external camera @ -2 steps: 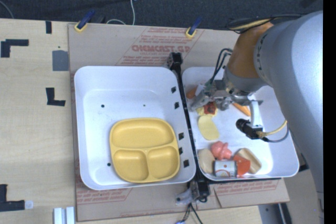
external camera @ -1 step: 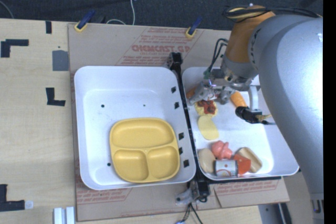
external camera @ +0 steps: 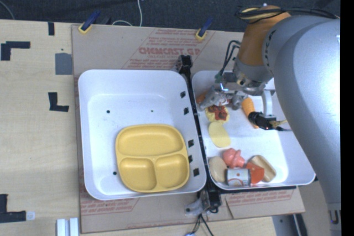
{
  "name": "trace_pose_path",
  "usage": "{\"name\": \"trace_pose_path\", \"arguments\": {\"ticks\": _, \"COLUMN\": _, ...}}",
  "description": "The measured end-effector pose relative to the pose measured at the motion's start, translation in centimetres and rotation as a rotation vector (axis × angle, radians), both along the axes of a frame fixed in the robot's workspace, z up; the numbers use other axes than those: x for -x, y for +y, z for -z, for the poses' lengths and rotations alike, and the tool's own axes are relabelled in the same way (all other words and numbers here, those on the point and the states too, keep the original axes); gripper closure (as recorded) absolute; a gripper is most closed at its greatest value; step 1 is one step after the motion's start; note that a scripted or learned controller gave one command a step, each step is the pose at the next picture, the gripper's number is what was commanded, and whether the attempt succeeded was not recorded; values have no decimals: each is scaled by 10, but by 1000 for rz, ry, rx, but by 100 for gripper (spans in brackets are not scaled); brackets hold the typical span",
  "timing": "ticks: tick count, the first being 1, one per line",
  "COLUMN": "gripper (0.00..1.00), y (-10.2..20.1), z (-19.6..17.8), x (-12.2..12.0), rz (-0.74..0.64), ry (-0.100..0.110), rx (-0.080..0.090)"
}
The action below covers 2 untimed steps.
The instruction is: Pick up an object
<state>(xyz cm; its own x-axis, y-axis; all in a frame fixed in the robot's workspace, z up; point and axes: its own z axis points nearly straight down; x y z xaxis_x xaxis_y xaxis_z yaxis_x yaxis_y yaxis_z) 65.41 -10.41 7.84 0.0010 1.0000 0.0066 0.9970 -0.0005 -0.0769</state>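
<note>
My gripper (external camera: 223,98) reaches down into the back of the right bin (external camera: 287,166), right over a small yellow and red toy (external camera: 218,113). An orange piece (external camera: 249,105) lies just right of it, and another small orange bit (external camera: 202,99) sits at its left by the divider. A pale yellow oval (external camera: 219,134) lies in the middle of the bin. Nothing shows clearly between the fingers.
The left bin (external camera: 99,96) holds a yellow three-section plate (external camera: 152,156). At the right bin's front sit a pink toy (external camera: 233,158), a small can (external camera: 238,177), a tan bread-like piece (external camera: 264,166) and a pale round piece (external camera: 217,167). The arm covers the bin's right side.
</note>
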Motion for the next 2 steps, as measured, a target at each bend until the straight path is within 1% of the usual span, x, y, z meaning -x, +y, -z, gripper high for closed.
{"name": "trace_pose_path", "arguments": {"ticks": 1, "gripper": 0, "y": 0, "z": 0, "x": 0, "rz": 0, "ry": -1, "rx": 3}}
{"name": "trace_pose_path", "arguments": {"ticks": 2, "gripper": 0, "y": -1, "z": 0, "x": 0, "rz": 0, "ry": -2, "rx": 0}}
